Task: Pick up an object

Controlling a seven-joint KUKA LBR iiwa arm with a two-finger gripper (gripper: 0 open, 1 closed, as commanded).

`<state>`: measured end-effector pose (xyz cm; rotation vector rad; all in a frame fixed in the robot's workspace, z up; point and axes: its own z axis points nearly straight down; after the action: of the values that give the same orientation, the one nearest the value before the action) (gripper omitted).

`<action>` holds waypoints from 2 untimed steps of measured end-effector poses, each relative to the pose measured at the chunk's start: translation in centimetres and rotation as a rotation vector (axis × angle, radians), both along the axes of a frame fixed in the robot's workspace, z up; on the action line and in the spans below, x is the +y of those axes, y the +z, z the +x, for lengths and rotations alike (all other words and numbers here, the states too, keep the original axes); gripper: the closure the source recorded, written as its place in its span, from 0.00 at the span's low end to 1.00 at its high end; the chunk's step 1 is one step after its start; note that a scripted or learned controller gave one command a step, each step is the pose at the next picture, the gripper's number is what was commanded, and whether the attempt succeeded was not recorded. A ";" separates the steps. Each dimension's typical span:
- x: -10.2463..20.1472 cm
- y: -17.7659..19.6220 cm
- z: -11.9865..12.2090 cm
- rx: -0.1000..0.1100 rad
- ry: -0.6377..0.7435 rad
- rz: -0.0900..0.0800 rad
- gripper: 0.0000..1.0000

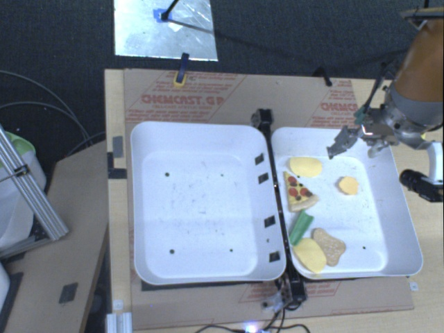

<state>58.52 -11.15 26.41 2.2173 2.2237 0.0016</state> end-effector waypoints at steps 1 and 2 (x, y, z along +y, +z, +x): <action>-2.0 -16.5 -8.4 0.020 -0.007 0.004 0.00; 7.3 -7.5 -8.1 -0.007 0.010 0.003 0.00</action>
<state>50.43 -3.87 18.90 2.2039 2.2331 0.0135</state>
